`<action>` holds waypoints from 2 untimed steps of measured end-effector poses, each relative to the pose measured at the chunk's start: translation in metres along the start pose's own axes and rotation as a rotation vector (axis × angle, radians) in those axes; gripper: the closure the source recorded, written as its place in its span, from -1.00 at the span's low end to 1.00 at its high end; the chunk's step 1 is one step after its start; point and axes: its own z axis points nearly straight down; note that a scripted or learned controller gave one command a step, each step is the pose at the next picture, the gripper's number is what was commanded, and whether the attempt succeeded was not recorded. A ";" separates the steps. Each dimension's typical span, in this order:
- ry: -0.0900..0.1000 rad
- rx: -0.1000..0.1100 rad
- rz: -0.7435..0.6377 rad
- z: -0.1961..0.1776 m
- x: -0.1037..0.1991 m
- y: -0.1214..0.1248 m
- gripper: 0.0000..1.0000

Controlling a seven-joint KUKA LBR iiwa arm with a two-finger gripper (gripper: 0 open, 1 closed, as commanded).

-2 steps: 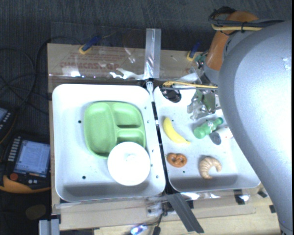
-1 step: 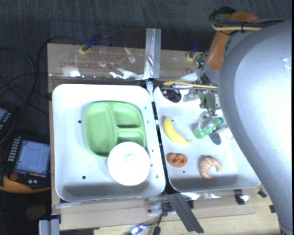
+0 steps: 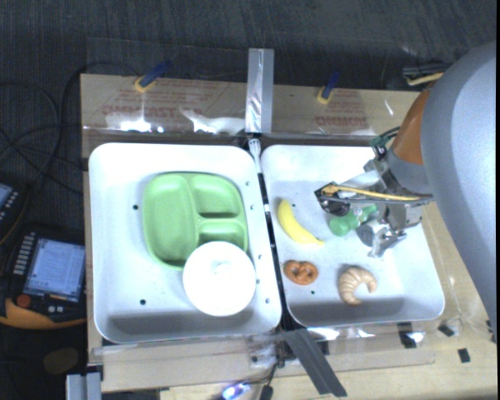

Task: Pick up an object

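Camera view puts your landmark, the banana [image 3: 297,223], at the inner side of the right-hand bin [image 3: 417,283], lying at a slant. Just beyond the banana, toward the arm, sits a small green object [image 3: 343,224], partly covered by the robot's own hardware, so its shape cannot be made out. The gripper [image 3: 382,238] hangs low on the far side of that green object from the banana, close to it. You cannot tell from this angle whether it is spread, clamped or gripping anything, so treat nothing as held. Below the banana lies a brown pretzel [image 3: 300,271], and farther from the banana along the same front edge lies a tan croissant [image 3: 356,282]. All of these look like toy food, so expect them to be light, fairly stiff and smooth-skinned, and likely to skid or pop out of a pinch taken off centre. If you go for the green object, close across its widest visible part. The banana would be better taken across the middle of its length, square to its curve. The croissant offers a thick centre, while the pretzel lies flat and gives little to bite on.
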 end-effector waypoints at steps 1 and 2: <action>0.008 0.000 -0.005 0.061 -0.045 -0.034 -1.00; 0.029 -0.010 0.001 0.071 -0.057 -0.035 -1.00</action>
